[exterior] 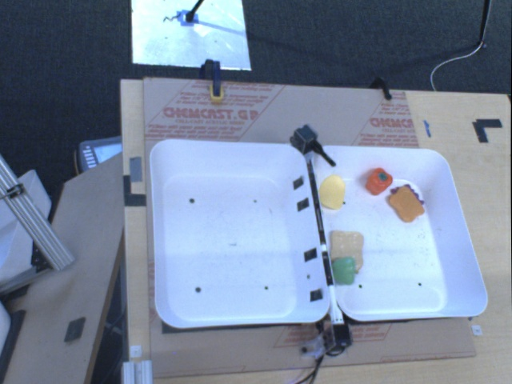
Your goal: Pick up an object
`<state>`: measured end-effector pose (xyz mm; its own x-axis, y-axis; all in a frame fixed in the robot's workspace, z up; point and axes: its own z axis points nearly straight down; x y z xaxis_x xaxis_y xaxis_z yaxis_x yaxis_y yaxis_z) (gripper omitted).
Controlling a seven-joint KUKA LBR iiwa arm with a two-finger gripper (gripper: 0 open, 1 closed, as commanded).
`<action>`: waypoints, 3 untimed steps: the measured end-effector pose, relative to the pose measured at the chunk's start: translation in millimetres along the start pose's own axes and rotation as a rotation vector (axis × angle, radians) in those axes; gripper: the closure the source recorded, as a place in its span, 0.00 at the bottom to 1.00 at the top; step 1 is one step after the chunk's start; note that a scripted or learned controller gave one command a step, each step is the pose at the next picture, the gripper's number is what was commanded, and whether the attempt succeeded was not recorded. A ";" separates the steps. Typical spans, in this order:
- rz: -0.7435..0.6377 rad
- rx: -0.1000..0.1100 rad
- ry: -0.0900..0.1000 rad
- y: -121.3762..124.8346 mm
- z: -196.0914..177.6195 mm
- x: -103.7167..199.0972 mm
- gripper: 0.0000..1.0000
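Five small objects lie in the right bin [456, 238], all in its left and far parts. A pale yellow piece [333, 191] sits just beside the strip where the two bins meet. To its right, apart from it, is a small orange-red object [379, 181] with a dark green spot on top, and just beside that a flat orange-brown piece [407, 204] with a wavy edge. The two look almost touching, though I can't tell for sure. Nearer the front, a flat beige piece [347, 244] lies close to the same strip, and a green piece [344, 270] rests against its near edge, overlapping or touching it.

As for the hand, I cannot tell how open it is, what it has hold of or how the objects lie relative to it.

The left bin [232, 230] stands tight against the right one, with small black clips [303, 205] spaced along the seam and a black fitting [304, 139] at its far end. Both bins rest on a brownish sheet [264, 110] printed with red lettering, which lies on the pale wooden bench [488, 158]. A black-and-yellow clamp [213, 80] grips the sheet's far edge. Beyond it, on the dark floor, lies a shiny square plate [190, 22] — and a thin white cable [460, 54] curls in the far right corner.
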<state>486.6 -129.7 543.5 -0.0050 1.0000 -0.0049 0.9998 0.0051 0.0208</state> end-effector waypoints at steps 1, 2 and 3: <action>0.011 0.020 0.002 -2.2 35.8 -80.2 1.00; 0.003 0.017 0.003 -1.1 38.1 -76.5 1.00; 0.004 0.018 0.003 -1.4 56.6 -76.2 1.00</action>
<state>486.7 -206.3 487.3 -0.0013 1.0000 -0.0017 1.0000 0.0013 0.0024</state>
